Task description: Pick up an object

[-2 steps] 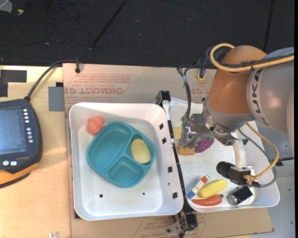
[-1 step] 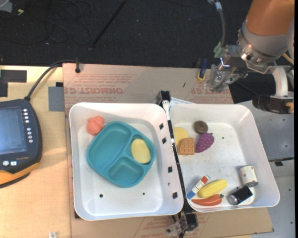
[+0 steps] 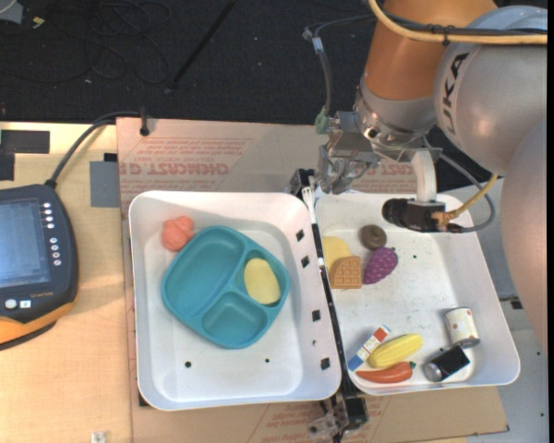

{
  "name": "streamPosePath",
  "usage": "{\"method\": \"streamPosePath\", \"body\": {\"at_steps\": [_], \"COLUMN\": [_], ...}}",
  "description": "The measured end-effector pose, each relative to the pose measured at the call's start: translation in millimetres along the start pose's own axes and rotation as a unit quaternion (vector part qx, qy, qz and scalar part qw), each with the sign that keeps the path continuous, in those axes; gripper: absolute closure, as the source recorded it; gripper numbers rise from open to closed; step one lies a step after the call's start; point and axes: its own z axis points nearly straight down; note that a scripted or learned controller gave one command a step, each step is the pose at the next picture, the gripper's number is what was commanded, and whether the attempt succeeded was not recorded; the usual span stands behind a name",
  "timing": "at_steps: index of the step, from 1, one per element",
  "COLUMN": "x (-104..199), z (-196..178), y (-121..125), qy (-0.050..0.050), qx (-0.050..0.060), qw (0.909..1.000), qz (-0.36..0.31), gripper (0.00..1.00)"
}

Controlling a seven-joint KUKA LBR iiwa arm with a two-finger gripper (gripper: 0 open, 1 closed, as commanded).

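we see the claw [image 3: 337, 175] above the right bin's [image 3: 480, 275] far-left rim; finger state unreadable. open floor lies mid-bin, beyond the waffle [image 3: 345, 272].

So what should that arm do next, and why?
Probably drop down and a little forward. The gripper hangs above the far left corner of the right bin, and the closest toys, a waffle and purple grapes, lie just nearer the camera.

The gripper [image 3: 337, 175] hangs over the far edge of the right bin [image 3: 487, 293], near the divider. That bin holds a waffle [image 3: 345, 272], purple grapes [image 3: 380, 264], a corn cob [image 3: 396, 348] and a small can [image 3: 460, 324]. In the left bin [image 3: 157, 340], a teal tray [image 3: 214, 293] carries a lemon [image 3: 262, 281].
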Motion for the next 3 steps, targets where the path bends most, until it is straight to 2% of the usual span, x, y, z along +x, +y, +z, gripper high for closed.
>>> {"method": "streamPosePath", "body": {"at_steps": [1,2,3], "x": [84.1,162.9,204.2], "z": [47.4,-157.7,-14.9], "y": [6.3,6.5,5.7], "qy": [0.000,0.002,-0.003], "qx": [-0.001,-0.012,0.004], "qw": [1.0000,0.9999,1.0000], "qz": [0.000,-0.001,0.001], "gripper": [1.00,1.00,1.00]}}
